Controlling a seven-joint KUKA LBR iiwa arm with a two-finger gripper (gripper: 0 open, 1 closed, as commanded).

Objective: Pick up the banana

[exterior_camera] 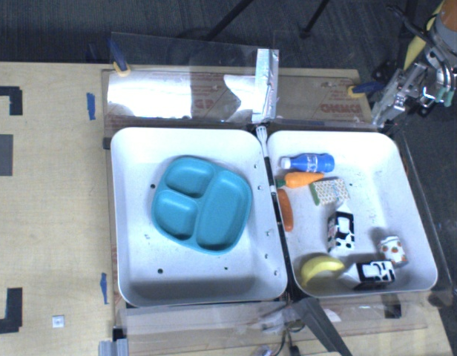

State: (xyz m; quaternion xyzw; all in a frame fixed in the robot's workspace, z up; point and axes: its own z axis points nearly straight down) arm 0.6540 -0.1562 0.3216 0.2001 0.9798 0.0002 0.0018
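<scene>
camera view looks down on two white bins on the bench, the banana (320, 269) lying at the near left corner of the right bin (414, 199), just beside a black-and-white toy cow (341, 232). the gripper (406, 95) hangs beyond that bin's far right corner, well apart from the fruit, and whether the jaws are open or closed cannot be told. judged an approach step: next the arm must cross the bin and descend over the banana.

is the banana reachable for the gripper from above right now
Probably yes: the banana lies uncovered in the right bin, near its front wall. The gripper is off beyond the bin's far corner.
</scene>
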